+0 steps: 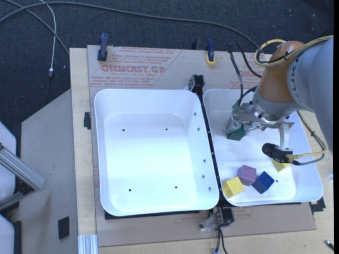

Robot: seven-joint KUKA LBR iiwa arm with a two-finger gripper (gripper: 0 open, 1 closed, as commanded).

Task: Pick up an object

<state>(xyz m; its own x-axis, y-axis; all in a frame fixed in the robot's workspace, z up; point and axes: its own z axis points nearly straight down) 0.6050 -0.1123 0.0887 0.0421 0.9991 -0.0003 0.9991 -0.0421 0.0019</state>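
Green object (236, 132) half hidden under gripper (237, 125)

Glossy plastic, matt board
Two white bins (153, 105) are looking smooth and shiny; tabletop (79, 142) is appearing matt, wood-like.

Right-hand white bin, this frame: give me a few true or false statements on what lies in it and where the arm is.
1. A purple block, a blue block and a yellow block lie clustered near the front of the right-hand white bin. True.
2. The grey arm's gripper is over the left-hand white bin. False: it is over the right-hand bin, near its back left.
3. A small green object sits at the gripper. True; whether it is gripped cannot be told.
4. The blue block lies in the left-hand bin. False: it is in the right-hand bin, beside the purple block.
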